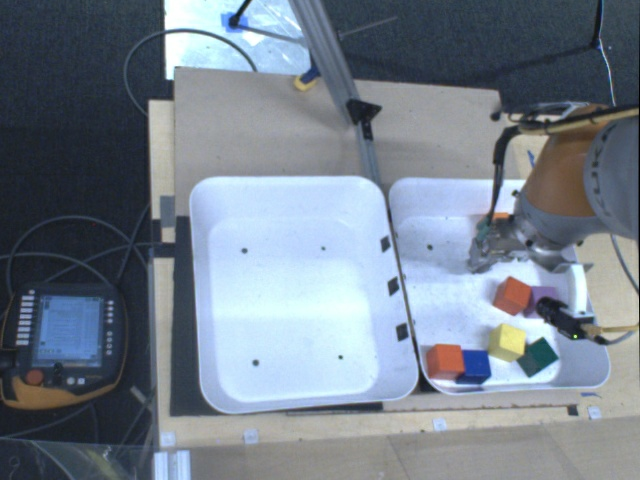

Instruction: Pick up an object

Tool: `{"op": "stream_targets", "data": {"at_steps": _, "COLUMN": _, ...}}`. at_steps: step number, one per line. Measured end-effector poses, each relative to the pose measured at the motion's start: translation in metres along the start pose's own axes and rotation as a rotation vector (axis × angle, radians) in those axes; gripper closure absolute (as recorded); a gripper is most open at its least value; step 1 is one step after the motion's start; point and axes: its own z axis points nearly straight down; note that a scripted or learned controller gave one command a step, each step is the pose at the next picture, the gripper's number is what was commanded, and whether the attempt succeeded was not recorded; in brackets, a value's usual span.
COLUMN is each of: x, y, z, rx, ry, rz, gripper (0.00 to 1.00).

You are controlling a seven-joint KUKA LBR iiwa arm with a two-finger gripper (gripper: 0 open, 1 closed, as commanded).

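While the grey arm (590, 183) with its orange band is reaching in from the right, the end effector (487, 258) is hanging low over the right bin (430, 218), near the middle of its floor. Whether anything is sitting between its tips I cannot tell, since the wrist is hiding them from above.

The blocks are lying in the near half of that same bin. An orange-brown block (512, 295) is resting just below and to the right of the end effector, apart from it, with a pale purple block (545, 296) just beside it on the right. Nearer the front rim, a yellow block (507, 342) is sitting beside a dark green block (539, 355). Further left along the front, an orange block (445, 359) is touching a blue block (476, 365).

The left bin (290, 288) is lying alongside on the worktop (270, 128). A grey pole (325, 43) is slanting down from the top of the view toward the gap between the bins. A handheld control pendant (62, 343) with a lit screen is lying on the dark floor to the left, its cables looping around it.
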Motion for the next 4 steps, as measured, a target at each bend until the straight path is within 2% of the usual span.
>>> {"op": "stream_targets", "data": {"at_steps": 1, "x": 0.001, "y": 0.001, "z": -0.065, "rx": -0.004, "ry": -0.002, "rz": 0.0, "gripper": 1.0}}
{"op": "stream_targets", "data": {"at_steps": 2, "x": 0.001, "y": 0.003, "z": -0.114, "rx": -0.003, "ry": -0.001, "rz": -0.001, "gripper": 1.0}}
{"op": "stream_targets", "data": {"at_steps": 4, "x": 0.115, "y": 0.023, "z": -0.104, "rx": 0.001, "ry": 0.003, "rz": -0.007, "gripper": 1.0}}
